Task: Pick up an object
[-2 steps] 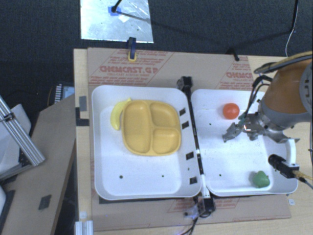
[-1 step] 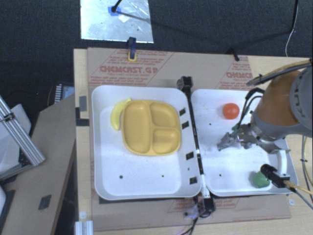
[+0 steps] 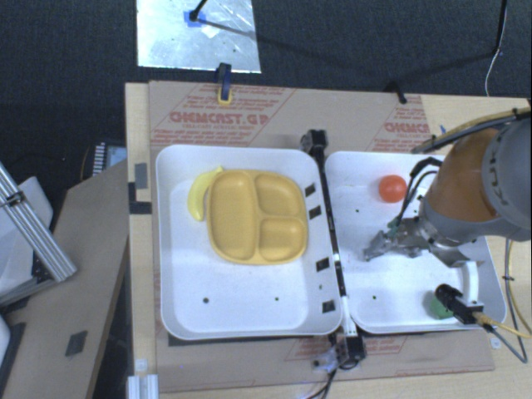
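Claw (image 3: 384,245) low over right bin (image 3: 366,306) — arm (image 3: 465,185) bent.

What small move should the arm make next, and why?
Probably a short shift toward the orange ball. The gripper sits low over bare floor of the right bin with nothing between its fingers, and the ball lies close by, apart from it, toward the bin's far wall.

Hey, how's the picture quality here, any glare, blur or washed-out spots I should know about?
In the camera view, the whole frame is soft and grainy; the shiny metal sheet at the top throws bright glare; the white bins' floors are nearly washed out; the gripper is blurry, so its fingers are hard to read; the yellow tray and orange ball stay clear in colour.
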Tool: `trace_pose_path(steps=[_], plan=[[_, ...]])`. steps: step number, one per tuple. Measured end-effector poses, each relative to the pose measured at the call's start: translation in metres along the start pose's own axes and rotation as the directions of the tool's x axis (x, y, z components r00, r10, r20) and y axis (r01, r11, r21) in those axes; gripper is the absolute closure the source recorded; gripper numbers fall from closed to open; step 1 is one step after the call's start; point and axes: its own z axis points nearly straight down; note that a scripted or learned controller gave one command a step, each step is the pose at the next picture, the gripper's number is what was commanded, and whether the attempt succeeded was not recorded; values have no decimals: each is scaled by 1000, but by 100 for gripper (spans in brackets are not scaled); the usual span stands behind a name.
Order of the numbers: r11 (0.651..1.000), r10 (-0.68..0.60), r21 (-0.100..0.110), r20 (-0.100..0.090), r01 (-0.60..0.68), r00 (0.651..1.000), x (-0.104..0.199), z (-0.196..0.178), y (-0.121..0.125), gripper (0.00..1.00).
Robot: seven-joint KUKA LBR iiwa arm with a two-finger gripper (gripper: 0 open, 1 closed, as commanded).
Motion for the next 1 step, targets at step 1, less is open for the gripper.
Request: trace_pose_path(steps=[1], plan=[[1000, 1, -4, 1, -1, 1000, 0, -12, 1, 100]])
